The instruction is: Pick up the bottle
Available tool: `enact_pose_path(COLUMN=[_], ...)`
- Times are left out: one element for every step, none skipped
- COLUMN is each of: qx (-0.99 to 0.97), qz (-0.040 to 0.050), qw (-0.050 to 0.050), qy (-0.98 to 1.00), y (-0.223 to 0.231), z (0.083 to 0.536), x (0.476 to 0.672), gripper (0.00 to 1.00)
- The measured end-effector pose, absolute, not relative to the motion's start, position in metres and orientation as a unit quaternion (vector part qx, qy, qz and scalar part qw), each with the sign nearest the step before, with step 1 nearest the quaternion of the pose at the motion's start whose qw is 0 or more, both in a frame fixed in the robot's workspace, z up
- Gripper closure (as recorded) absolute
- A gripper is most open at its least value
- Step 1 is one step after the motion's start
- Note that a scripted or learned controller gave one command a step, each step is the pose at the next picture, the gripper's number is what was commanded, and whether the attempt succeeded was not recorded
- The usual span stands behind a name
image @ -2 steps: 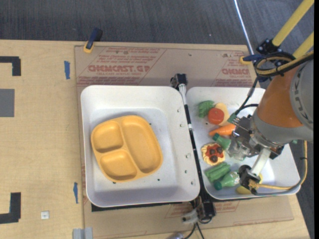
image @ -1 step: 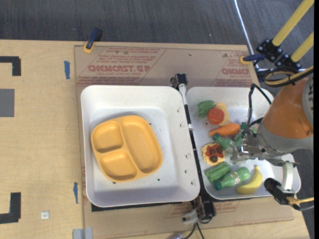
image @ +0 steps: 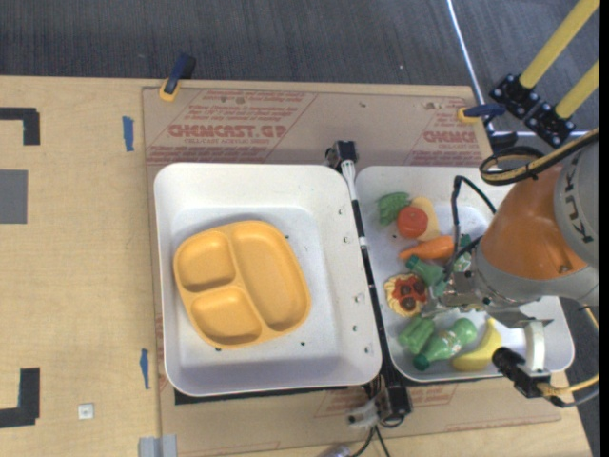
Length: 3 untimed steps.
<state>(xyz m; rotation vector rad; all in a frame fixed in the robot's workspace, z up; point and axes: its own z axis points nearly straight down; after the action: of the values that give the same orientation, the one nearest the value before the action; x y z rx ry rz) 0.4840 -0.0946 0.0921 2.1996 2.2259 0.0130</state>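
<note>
The bottle (image: 447, 342) is green and lies on its side near the front of the right bin (image: 561, 343). A leafy green toy (image: 415, 330) is against its left side and a yellow banana (image: 479, 348) against its right. My gripper (image: 453, 291) hangs over the middle of this bin, just behind the bottle and next to a pizza slice toy (image: 406, 293). The grey and orange arm covers the bin's right half and hides part of the gripper.
Further back in the right bin lie a carrot (image: 434, 248), a red tomato (image: 412, 221), a green vegetable (image: 391, 205) and a small dark green piece (image: 425, 272). The left bin (image: 190, 193) holds a yellow divided plate (image: 242, 281).
</note>
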Motion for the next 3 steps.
enact_pose_path(qx=[0.703,0.704,0.613], qz=[0.0023,0.0007,0.0014], qw=[0.004,0.0,0.001], qy=[0.711,0.71,0.79], y=[-0.094,-0.028,-0.093], z=[0.09,0.185,0.098], x=[0.482,0.506,0.481], gripper=[0.0,0.0,0.0])
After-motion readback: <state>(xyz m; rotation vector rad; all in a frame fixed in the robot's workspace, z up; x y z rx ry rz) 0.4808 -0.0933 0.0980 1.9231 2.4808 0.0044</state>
